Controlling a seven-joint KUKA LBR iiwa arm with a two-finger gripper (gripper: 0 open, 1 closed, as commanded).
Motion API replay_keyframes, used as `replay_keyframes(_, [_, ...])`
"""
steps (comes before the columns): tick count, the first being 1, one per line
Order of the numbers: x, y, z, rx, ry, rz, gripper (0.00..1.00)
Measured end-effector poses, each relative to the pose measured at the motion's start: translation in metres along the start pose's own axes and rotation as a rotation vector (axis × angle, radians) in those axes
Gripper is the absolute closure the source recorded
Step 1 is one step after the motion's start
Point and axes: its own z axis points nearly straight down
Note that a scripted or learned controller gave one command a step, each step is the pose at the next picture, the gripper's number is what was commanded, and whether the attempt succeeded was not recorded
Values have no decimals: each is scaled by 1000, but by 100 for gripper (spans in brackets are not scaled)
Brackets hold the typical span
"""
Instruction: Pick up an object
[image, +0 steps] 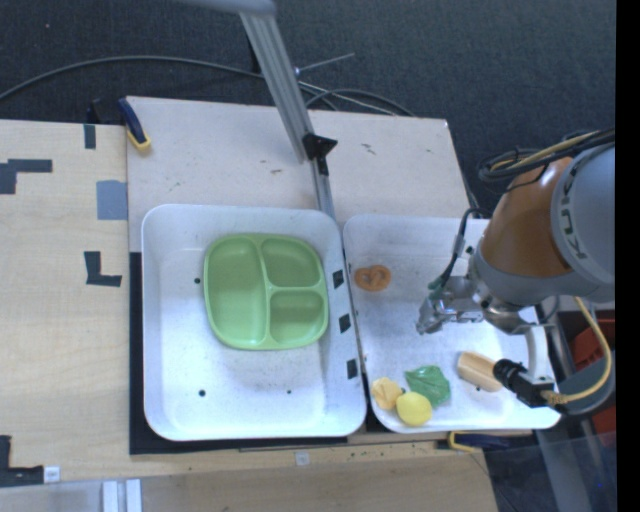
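Fingers (430, 322): over right bin (400, 235); open or closed, cannot tell.
Lemon (414, 408): yellow, round, below fingers.
Green item (430, 384): crumpled, just below fingers.
Writing: none legible.

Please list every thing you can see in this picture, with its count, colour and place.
Bins: 2, white, side by side on the bench.
Plate: 1, green, three compartments, in the left bin.
Cookie: 1, orange-brown, right bin, upper left.
Leafy item: 1, green, right bin, near front.
Lemon: 1, yellow, right bin, front edge.
Yellow piece: 1, beside the lemon.
Bread-like item: 1, tan, right bin, front right.
Clamp: 1, blue and yellow, bench's far left.
Arm: 1, grey and orange, from the right.
Gripper: 1, over the right bin.
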Motion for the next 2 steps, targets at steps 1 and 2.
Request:
replay_keyframes(1, [3, 7, -61, -2, -1, -1, 100])
replay_keyframes(2, [3, 7, -69, 3, 1, -1, 100])
